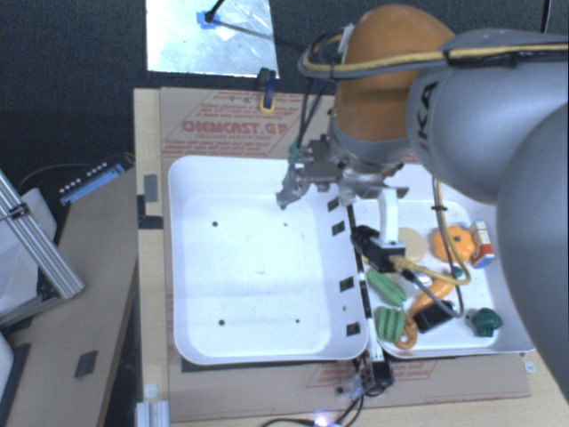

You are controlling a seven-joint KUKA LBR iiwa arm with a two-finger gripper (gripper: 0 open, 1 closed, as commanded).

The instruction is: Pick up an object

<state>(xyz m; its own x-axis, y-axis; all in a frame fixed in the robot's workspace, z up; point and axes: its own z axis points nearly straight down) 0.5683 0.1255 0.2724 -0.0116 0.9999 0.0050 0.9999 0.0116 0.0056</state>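
Observation:
My gripper point(289, 191) hangs over the far right corner of the left white bin point(240, 283), close to the divider between the bins. I see nothing under it or in it. The loose objects lie in the right bin point(451, 206): two green pieces point(387, 286) point(388, 323) by the divider, a cream disc point(412, 238), an orange toy point(450, 238), a small red, white and blue item point(483, 243), a dark green lump point(485, 321), an orange ring point(409, 337) and a black block point(434, 318). The arm covers the far part of the right bin.
A cardboard sheet point(231, 124) lies under both bins. Behind it hangs a shiny metal plate point(209, 25). A metal frame point(36, 247) stands at the left of the bench.

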